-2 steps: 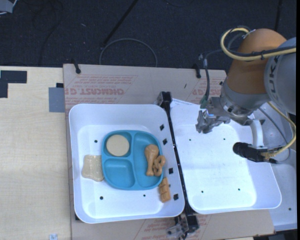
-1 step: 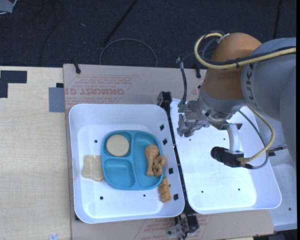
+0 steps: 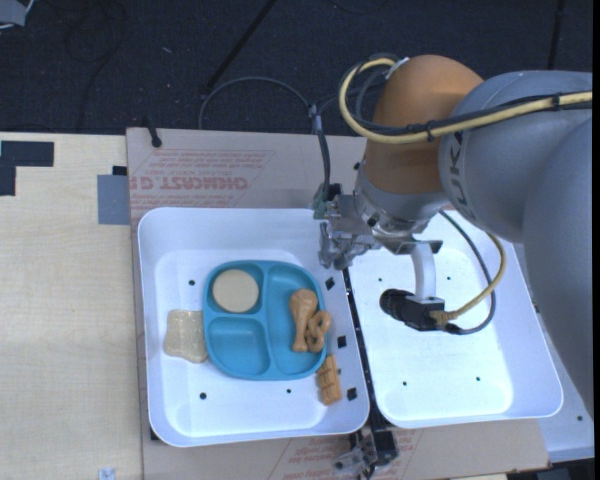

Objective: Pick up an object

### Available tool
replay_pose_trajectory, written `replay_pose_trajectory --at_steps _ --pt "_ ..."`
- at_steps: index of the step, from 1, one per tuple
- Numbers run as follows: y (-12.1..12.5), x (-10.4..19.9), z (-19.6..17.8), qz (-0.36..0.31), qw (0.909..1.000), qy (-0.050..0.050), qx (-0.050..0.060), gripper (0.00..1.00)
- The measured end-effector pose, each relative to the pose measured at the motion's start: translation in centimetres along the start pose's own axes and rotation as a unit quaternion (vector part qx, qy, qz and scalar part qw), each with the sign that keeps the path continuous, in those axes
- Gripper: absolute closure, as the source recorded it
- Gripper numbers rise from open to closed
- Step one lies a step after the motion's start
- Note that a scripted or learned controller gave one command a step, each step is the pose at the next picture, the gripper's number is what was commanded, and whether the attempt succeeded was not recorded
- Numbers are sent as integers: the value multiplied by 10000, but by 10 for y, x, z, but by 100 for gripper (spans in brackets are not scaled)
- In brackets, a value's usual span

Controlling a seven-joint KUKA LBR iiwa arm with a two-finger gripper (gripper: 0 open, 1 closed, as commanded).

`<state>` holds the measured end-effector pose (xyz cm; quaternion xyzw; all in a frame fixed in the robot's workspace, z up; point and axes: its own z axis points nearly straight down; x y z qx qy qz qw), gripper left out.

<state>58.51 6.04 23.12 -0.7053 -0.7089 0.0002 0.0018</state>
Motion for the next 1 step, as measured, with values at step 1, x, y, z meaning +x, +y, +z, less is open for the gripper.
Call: replay_pose_trajectory --at_steps 1 --pt "5 43 5 7 10000 -7 1 100"
